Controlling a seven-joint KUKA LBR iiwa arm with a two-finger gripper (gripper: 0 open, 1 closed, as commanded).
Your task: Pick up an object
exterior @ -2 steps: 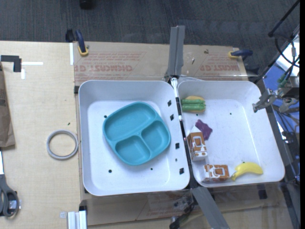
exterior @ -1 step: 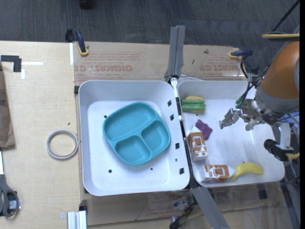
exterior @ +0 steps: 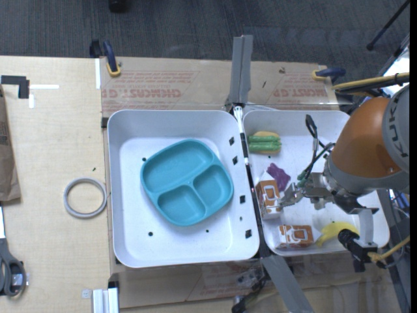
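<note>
My gripper [exterior: 291, 195] hangs low over the right bin [exterior: 294, 119], reaching in from the right under the orange-banded wrist. Its tip is right beside an orange and white packet [exterior: 267, 196], touching or nearly touching the packet's right edge. A small purple piece [exterior: 279, 174] lies just above the tip. A second orange and white packet [exterior: 294, 236] rests near the bin's front wall, with a yellow banana-like piece [exterior: 333, 231] to its right. At the back of the bin lies a green and yellow item [exterior: 264, 142].
The left bin [exterior: 124, 194] holds a blue divided plate [exterior: 187, 181]. A grey tape ring [exterior: 85, 197] lies on the bench to the left. Scissors [exterior: 12, 274] sit at the bench's front left corner. A metal divider [exterior: 240, 70] runs between the bins at the back.
</note>
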